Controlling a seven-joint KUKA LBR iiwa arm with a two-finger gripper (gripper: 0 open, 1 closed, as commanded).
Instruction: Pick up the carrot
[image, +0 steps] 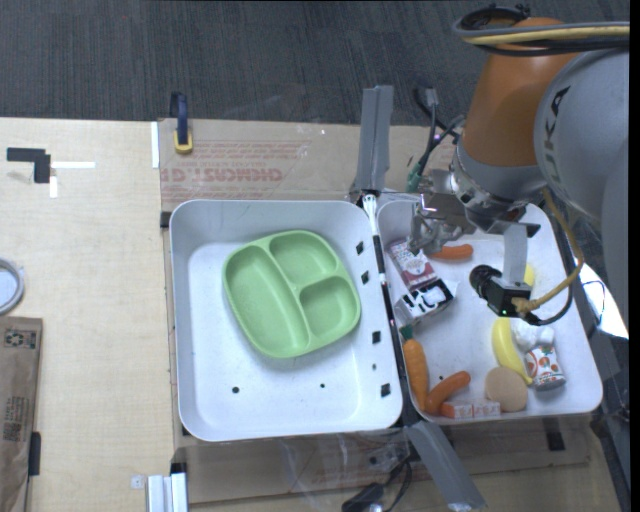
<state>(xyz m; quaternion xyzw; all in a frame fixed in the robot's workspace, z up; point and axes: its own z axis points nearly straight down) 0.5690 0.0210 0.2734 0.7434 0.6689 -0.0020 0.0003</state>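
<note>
1. Bench (80, 230): pale wood surface, bearing two shallow white bins side by side; blue-handled clamp (180, 120) at the far edge, cardboard sheet (255, 170) behind the left bin.
2. Left bin (200, 390): white, holding one green divided plate (290, 292) with three compartments, lying flat near the bin's middle.
3. Right bin (575, 395): white, crowded with small items, partly covered by the arm at its far end.
4. Carrot (415, 368): orange, lying lengthwise against the right bin's left wall, near corner, green stub pointing away from the camera. Touching or just beside a second orange piece (448, 385) angled toward the bin's near edge. Untouched, well apart from the gripper.
5. Third orange piece (455, 253): at the far end of the right bin, just beside the gripper.
6. Other contents of the right bin: red-and-white packet (410, 265), black-and-white box (430, 298), banana (507, 345), small carton with red print (545, 365), tan egg-shaped item (507, 388), red-and-white pack (470, 409) along the near wall.
7. Arm (520, 100): grey with orange band, entering from the right, over the far end of the right bin.
8. Gripper (430, 232): low over the bin's far left corner, above the red-and-white packet. Finger state: cannot tell; nothing seen held.
</note>
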